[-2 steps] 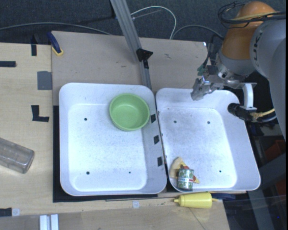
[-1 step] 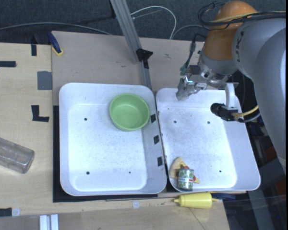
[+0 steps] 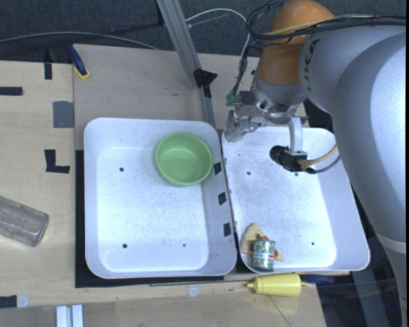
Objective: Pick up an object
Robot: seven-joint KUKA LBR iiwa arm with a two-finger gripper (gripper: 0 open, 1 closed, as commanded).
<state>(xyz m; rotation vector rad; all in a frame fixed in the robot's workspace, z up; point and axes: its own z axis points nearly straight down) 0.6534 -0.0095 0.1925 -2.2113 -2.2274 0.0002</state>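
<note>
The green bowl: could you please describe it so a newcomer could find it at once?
Start at the two white bins; take the left bin. The green bowl sits open side up near its far right corner. It is round and plain pale green, unlike the small can in the right bin.

Green bowl [image 3: 184, 159] upright in left bin [image 3: 102, 203]

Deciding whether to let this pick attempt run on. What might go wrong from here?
The gripper sits at the right bin's far left corner, right over the shared wall, so a descent could strike the rim. The green bowl lies in the left bin and the small can at the near edge, so it may close on nothing.
</note>
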